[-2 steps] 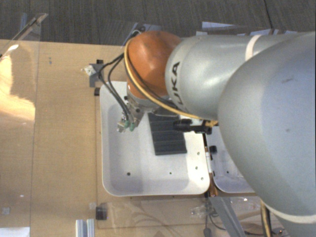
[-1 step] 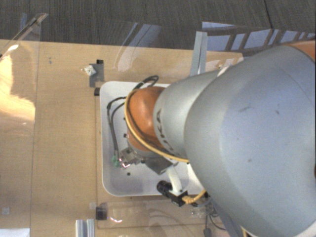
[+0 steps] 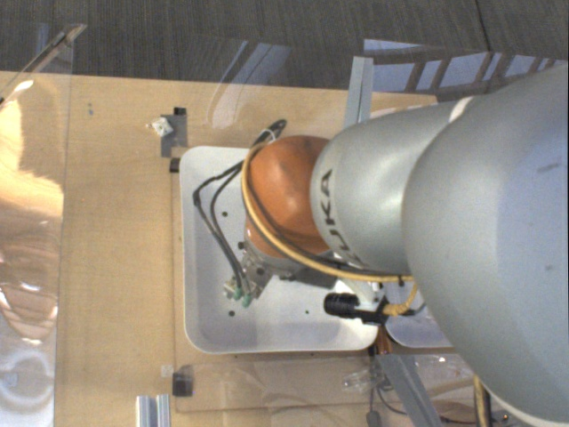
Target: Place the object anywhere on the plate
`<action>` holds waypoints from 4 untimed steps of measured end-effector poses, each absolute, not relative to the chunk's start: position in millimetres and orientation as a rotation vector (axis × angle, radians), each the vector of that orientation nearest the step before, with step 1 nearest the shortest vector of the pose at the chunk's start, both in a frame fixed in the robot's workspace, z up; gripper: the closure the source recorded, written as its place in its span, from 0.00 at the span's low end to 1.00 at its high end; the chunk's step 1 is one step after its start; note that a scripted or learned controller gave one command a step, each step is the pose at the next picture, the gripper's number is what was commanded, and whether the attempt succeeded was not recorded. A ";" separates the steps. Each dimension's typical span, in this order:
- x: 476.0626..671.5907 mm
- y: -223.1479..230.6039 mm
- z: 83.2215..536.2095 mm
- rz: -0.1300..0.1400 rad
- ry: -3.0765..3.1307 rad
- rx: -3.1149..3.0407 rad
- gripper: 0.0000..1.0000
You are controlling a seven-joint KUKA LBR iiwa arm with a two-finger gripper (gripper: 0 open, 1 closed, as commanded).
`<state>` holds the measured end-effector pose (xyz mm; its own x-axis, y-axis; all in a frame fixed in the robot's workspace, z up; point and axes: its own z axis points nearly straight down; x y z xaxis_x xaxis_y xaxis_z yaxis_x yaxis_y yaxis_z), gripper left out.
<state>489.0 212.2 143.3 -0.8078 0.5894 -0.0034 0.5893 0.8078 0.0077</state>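
Looking down at a slant on a pale wooden bench (image 3: 107, 265), the big grey robot arm (image 3: 462, 229) crosses the view from the right, its orange band (image 3: 280, 194) just above the wrist. At the bench's near edge sit a small black block (image 3: 182, 382) and a silver bracket (image 3: 153, 410). Beyond them lies a shallow white bin with rounded corners (image 3: 209, 318); the arm covers most of its floor. The gripper (image 3: 242, 294) hangs low over the bin's left half, near the near rim, with green bits at its tip. Whether it is wide, narrow or holding anything cannot be told. Black cables (image 3: 213, 216) loop beside it. The object and plate cannot be made out. A second white bin's corner (image 3: 411, 329) peeps out under the arm. Past the bin's far left corner stands a black clamp (image 3: 173, 136).
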 end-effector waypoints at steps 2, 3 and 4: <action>545.7 212.1 175.6 0.007 3.105 0.436 1.00; 623.5 225.0 140.7 0.005 2.901 1.195 1.00; 616.0 219.9 163.6 0.007 3.129 0.161 1.00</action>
<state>616.0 219.9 163.6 -0.9947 0.1023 -0.0080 0.1023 0.9947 0.0050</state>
